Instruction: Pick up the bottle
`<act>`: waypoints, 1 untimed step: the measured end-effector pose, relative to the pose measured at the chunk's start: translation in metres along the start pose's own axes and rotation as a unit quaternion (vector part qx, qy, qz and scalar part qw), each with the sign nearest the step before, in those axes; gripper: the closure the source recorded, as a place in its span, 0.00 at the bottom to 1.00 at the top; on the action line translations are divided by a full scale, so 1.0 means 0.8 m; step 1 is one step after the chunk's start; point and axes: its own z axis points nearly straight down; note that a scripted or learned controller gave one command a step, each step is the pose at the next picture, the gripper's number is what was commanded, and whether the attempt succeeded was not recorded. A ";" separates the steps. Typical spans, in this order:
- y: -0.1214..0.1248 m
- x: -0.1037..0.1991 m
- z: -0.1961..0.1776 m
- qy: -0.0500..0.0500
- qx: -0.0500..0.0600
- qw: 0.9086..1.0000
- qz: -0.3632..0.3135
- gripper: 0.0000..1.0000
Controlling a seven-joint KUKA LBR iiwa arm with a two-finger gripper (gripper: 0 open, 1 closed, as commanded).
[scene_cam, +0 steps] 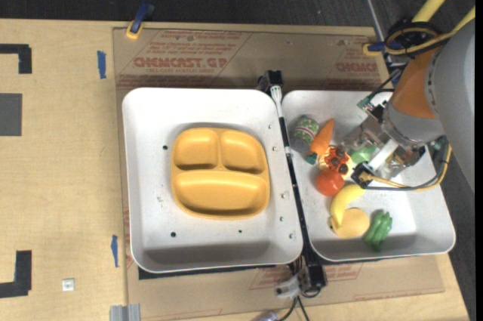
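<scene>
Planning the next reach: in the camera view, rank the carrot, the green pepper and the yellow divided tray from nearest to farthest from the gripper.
From the gripper:
1. Carrot, right bin, just left of the gripper.
2. Green pepper, right bin's front corner.
3. Yellow divided tray, centre of the left bin.

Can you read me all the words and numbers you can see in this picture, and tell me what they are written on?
"CHEMCAST GP", red print on the brown sheet under the bins.
More red print at the sheet's right end: cut off and too blurred to read.
Small green and white bottle in the right white bin: its label is too small to read.
The yellow divided plate in the left white bin carries no writing.
</scene>
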 end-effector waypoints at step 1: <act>-0.001 -0.002 -0.010 -0.003 0.003 1.000 -0.001 1.00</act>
